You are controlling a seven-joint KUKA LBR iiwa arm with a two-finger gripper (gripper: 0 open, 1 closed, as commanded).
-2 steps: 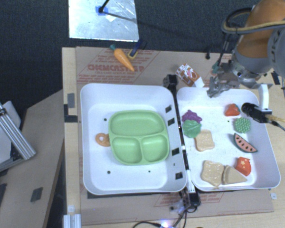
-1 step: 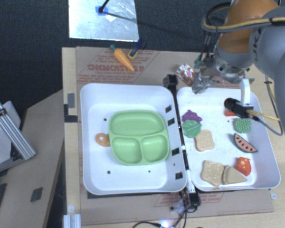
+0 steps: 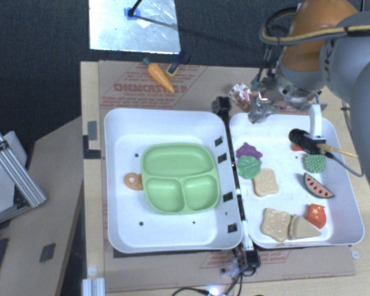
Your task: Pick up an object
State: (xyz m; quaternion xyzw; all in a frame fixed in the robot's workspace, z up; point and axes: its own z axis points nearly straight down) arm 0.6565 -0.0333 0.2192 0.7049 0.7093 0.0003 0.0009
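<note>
1. The gripper (image 3: 261, 111) stood over the far corner of the right bin (image 3: 351, 209), just beside the divider between the two bins. Whether it was spread or pressed together could not be told, nor whether it touched the bin floor.
2. The arm (image 3: 351, 54) reached in from the right, with its orange band (image 3: 314, 29) above the wrist and the wrist turned downward toward the bin.
3. The objects available for picking lay in the right bin, all apart from the gripper: purple grapes (image 3: 249, 149) and a green leaf (image 3: 248, 166) nearest it, touching each other, then a toast slice (image 3: 266, 182).
4. Two bread pieces (image 3: 275, 224) lay side by side at the near edge, with a red piece (image 3: 316, 215) beside them and a watermelon slice (image 3: 317, 185) and a green knobbly piece (image 3: 315, 163) further back.
5. The left bin (image 3: 120, 140) held a green divided plate (image 3: 179, 177) and a small orange ring (image 3: 133, 181) just beside it.
6. A toy carrot (image 3: 160, 77) lay on the cardboard behind the bins.
</note>
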